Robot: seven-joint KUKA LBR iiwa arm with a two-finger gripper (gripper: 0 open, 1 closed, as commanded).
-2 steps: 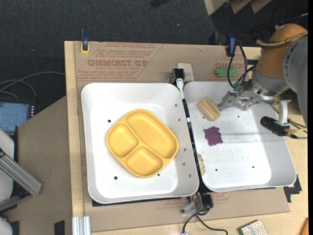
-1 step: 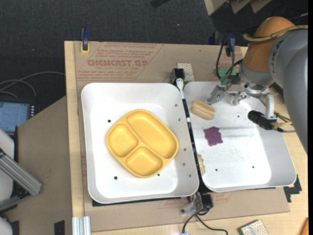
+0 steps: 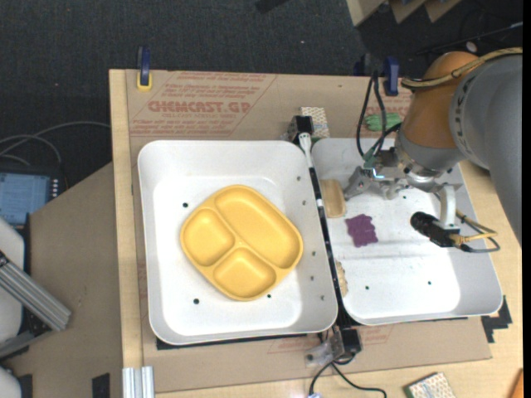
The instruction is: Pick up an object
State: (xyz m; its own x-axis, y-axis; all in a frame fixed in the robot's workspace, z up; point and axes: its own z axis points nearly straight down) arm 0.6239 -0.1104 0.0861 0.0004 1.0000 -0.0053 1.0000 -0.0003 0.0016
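A small purple object [image 3: 361,230] lies flat on the floor of the right bin [image 3: 415,288], near its middle left. A tan block [image 3: 333,197] rests against that bin's left wall. My gripper [image 3: 377,184] hangs over the back part of the right bin, up and to the right of the purple object and to the right of the tan block. Its fingers [image 3: 356,182] are spread open with nothing between them. A yellow divided plate [image 3: 241,240] lies in the middle of the left bin [image 3: 166,181].
The grey arm with its orange band [image 3: 427,114] comes in from the upper right, over the right bin's back corner. A green item [image 3: 382,123] and a small patterned piece [image 3: 314,121] sit on the bench behind the bins.
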